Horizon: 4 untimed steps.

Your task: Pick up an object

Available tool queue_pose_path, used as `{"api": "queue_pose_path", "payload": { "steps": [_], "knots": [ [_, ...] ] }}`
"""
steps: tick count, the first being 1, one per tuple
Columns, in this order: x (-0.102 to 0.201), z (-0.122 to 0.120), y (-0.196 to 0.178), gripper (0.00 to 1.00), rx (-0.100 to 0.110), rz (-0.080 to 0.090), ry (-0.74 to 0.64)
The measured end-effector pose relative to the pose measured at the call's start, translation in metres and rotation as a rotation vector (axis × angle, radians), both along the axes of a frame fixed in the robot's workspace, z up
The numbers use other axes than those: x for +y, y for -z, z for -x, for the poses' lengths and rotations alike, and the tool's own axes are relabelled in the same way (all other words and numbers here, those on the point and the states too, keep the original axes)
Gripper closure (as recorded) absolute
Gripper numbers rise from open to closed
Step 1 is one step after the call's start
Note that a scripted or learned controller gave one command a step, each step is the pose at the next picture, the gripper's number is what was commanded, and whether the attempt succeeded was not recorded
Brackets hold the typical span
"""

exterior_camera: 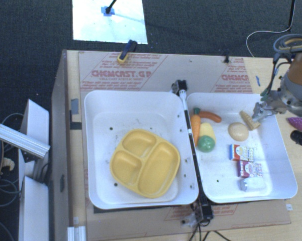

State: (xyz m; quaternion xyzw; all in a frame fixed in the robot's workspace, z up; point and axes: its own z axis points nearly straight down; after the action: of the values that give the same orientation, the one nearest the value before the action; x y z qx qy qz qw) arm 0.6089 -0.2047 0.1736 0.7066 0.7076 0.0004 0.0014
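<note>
Gripper (262, 110) at right bin's (280, 187) upper right rim, arm cut off by frame edge, finger spread impossible to tell.

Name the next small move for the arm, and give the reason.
Probably lower the pincer a little onto the corn. It sits at the right bin's far right edge, beside the corn, nearer to it than to the potato or carrot.

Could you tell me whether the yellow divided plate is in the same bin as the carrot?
No, the yellow plate lies in the left bin, the carrot in the right bin.
</note>
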Motion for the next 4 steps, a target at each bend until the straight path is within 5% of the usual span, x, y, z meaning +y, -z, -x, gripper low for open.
{"api": "queue_pose_path", "payload": {
  "steps": [1, 2, 3, 4],
  "knots": [
    [0.065, 0.062, -0.029, 1.0, 0.001, -0.002, -0.002],
    [0.064, 0.062, -0.029, 0.0, 0.001, -0.001, -0.001],
    [0.052, 0.052, 0.081, 0.0, 0.004, -0.002, 0.001],
    [0.019, -0.031, 0.046, 0.0, -0.003, 0.001, -0.002]
  ]
}}
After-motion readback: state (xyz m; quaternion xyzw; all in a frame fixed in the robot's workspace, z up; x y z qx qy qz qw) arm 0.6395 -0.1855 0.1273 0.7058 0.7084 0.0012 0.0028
